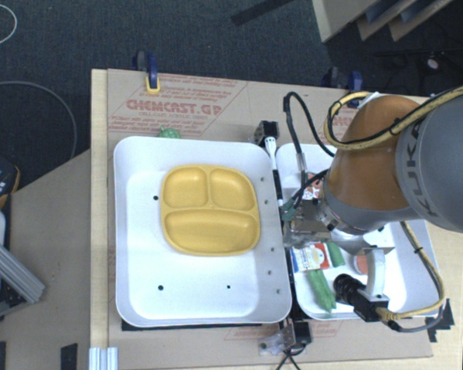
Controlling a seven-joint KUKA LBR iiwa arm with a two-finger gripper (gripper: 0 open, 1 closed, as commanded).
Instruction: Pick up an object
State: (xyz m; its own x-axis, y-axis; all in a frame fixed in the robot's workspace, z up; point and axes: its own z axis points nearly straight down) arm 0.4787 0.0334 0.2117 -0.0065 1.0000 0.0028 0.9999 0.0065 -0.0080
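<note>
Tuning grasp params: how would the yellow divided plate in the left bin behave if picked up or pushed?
The yellow three-compartment plastic plate looks moulded and rigid, so probably stiff, not floppy. It lies flat and low on the left white bin, so tipping or rolling seems unlikely; a push would likely slide it on the smooth floor. Its rounded, glossy rim may be slippery for a two-finger hand.

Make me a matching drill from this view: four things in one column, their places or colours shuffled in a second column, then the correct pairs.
Things:
1. divided yellow plate
2. green object
3. orange band
4. blue clamp

Places:
A. on the arm, above the right bin
B. at the far edge of the board, left of centre
C. lying in the left bin
D. lying in the right bin, near its front edge

Pairs: 1-C, 2-D, 3-A, 4-B
</note>
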